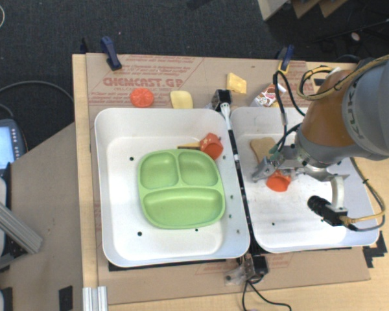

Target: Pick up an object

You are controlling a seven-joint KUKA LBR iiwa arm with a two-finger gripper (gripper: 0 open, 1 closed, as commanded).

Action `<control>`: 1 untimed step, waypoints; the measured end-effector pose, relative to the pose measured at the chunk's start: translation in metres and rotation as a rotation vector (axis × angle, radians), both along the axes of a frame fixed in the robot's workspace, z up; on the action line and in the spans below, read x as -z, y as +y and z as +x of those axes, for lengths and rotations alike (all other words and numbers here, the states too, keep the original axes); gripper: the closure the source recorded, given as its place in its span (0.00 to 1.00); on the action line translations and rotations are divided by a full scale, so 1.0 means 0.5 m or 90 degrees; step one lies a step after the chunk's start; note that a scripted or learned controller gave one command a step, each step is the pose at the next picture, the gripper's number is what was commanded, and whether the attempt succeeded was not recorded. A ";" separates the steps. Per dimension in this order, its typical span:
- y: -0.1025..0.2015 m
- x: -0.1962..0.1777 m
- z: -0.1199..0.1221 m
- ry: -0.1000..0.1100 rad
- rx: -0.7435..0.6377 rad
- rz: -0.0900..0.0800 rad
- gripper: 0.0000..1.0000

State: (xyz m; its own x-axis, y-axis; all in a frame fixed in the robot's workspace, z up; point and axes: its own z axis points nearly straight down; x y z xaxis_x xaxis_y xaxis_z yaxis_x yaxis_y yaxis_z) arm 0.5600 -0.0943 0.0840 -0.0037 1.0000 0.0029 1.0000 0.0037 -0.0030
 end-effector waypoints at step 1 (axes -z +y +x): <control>-0.005 -0.022 0.001 -0.002 0.002 -0.001 1.00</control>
